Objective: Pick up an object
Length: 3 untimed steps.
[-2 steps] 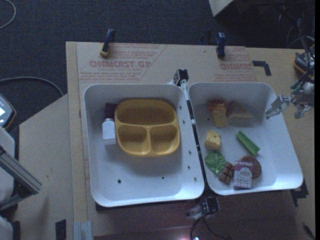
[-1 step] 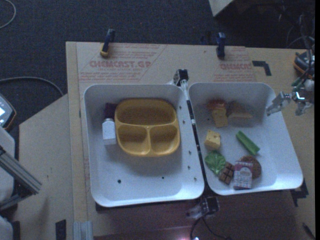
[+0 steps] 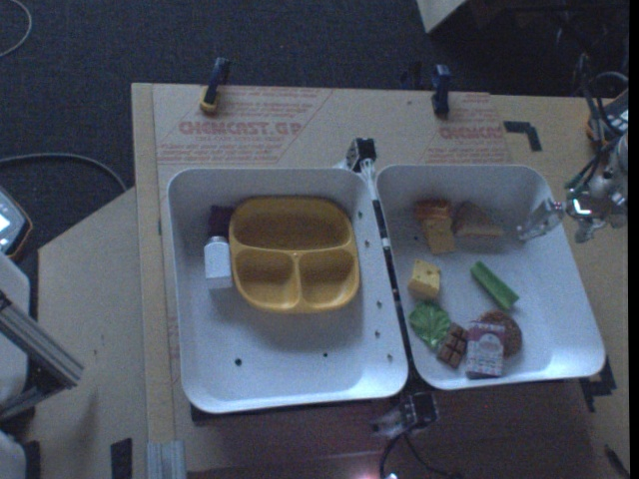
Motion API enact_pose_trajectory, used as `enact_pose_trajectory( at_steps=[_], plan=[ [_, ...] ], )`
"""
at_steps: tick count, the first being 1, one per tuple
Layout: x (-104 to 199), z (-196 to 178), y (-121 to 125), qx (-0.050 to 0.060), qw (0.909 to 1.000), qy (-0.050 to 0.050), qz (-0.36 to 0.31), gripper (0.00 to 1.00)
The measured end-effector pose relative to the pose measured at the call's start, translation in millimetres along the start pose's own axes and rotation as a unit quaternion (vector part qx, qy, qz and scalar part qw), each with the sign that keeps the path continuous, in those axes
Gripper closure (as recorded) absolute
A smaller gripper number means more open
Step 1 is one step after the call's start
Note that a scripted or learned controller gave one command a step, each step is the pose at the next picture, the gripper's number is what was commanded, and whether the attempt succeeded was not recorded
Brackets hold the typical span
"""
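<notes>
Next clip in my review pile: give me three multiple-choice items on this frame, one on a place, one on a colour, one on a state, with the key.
1. Where does the yellow divided tray lie?
A. in the left bin
B. in the right bin
C. on the floor

2. What colour is the stick-shaped piece in the right bin?
A. red
B. green
C. blue

3. How does the claw stand to the toy food?
A. clamped on the cheese wedge
B. lifting the green stick
C. at the bin's upper right, apart from the pieces

Key: 1 A, the tray sits in the left bin beside a small white bottle. 2 B, it is plainly green. 3 C, nothing shows between its fingers.
</notes>
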<state>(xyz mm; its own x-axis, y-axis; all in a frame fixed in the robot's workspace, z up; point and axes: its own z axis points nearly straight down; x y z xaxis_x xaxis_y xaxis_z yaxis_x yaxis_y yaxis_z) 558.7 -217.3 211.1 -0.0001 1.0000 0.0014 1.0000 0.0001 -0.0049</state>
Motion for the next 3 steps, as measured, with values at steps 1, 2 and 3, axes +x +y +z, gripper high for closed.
enact_pose_trajectory(
  at_steps=[1, 2, 3],
  plan=[
    [-1.6, 63.1, -4.6, 0.001, 1.0, 0.001, 0.0, 0.0],
    [-1.8, 109.7, 3.6, 0.0, 1.0, 0.002, -0.001, 0.0],
    [1.3, 125.0, 5.5, -0.002, 1.0, 0.003, -0.001, 0.0]
  ],
)
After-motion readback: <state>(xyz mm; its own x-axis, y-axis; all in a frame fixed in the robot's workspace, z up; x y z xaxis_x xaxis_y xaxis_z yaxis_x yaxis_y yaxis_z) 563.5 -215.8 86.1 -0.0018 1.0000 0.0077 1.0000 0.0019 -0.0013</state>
